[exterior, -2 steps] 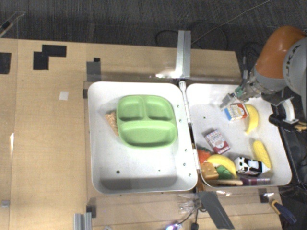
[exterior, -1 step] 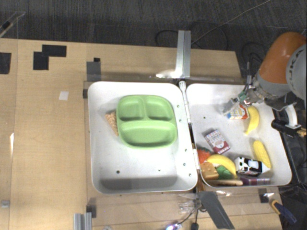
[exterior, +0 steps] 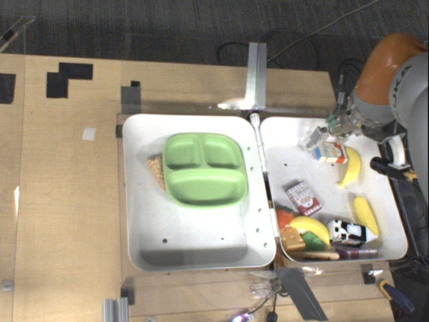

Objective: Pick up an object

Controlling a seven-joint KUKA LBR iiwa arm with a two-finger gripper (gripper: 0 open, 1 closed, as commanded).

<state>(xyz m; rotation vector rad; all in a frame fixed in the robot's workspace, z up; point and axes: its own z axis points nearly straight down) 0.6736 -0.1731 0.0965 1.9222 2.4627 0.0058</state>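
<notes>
Two bananas [exterior: 350, 167] flank open floor near right bin's rim [exterior: 400, 227].

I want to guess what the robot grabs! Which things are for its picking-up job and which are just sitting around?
For the job: the gripper, small carton beneath it, banana, corn cob, red packet.

Just lying about: green plate, cable.

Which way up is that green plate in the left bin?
Right side up. The green plate lies flat in the left bin with its three hollow compartments facing the camera. A tan object pokes out beside its left edge.
</notes>
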